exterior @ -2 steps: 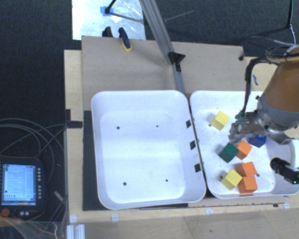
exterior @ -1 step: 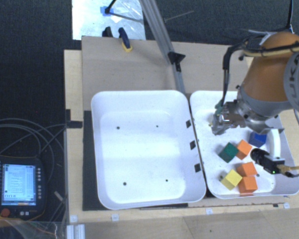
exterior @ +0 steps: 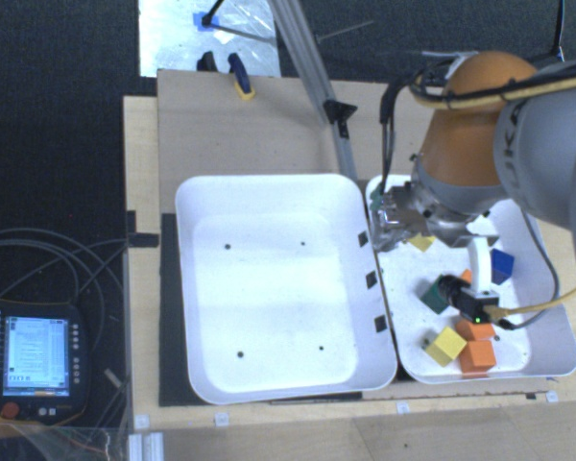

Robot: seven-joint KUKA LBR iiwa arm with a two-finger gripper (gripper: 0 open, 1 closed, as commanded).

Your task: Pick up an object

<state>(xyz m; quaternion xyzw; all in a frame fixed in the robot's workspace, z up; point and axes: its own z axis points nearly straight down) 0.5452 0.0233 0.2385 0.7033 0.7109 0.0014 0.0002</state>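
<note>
The gripper (exterior: 394, 217) was held at the left wall of the right bin (exterior: 542, 349); how far it was opened, or whether anything was gripped, could not be told. A yellow piece (exterior: 420, 243) was laid in that bin, just right of it.

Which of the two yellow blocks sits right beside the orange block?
The larger yellow block, by the orange block at the right bin's front edge; the smaller yellow block lies farther back.

One fixed camera above the pale wooden bench (exterior: 259, 128), looking down at a slant, mid-range; two shallow white bins (exterior: 269, 296) centred, grey arm (exterior: 547, 152) at 3 o'clock.
</note>
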